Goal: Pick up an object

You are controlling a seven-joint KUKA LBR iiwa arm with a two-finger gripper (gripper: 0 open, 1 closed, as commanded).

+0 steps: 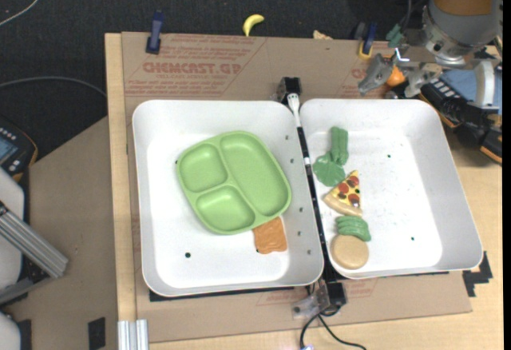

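fingers [391, 73] at right bin [447, 180] far rim | toys [345, 193] along its left wall

Two bins are set side by side on a board [200, 73] laid over the worktop. In the left bin [156, 180] a divided plate [232, 180] is placed near the middle, with a small flat piece [271, 237] tucked against its near right edge. In the right bin [415, 180], along the left wall, a row is formed from back to front: a long vegetable [338, 145], a leafy piece [327, 173], a pizza slice [346, 193], another leafy piece [352, 227] and a round biscuit [350, 252]. The gripper [389, 69] is seen behind the right bin, above the board.
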